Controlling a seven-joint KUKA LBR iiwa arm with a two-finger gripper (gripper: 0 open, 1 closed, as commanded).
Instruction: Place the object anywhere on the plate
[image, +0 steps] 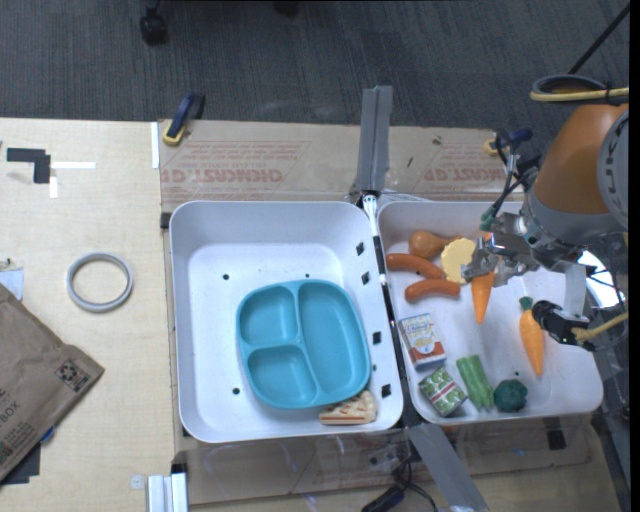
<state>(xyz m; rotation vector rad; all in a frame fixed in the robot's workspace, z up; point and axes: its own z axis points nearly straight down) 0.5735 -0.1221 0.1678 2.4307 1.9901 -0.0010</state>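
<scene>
Claw (486, 268) sits over the right bin (590, 400), near its back edge, closed on the top of a carrot (481, 298) that hangs point-down between the fingers. Plate (302, 343), blue with three compartments, lies in the left bin (200, 300); a bread slice (350, 410) touches its front rim. Right bin also holds a second carrot (532, 342), two sausages (424, 278), a yellow piece (458, 258), two small cartons (430, 365), a green stick (475, 382) and broccoli (510, 395). A tape ring (100, 281) lies on the counter (80, 220).
</scene>
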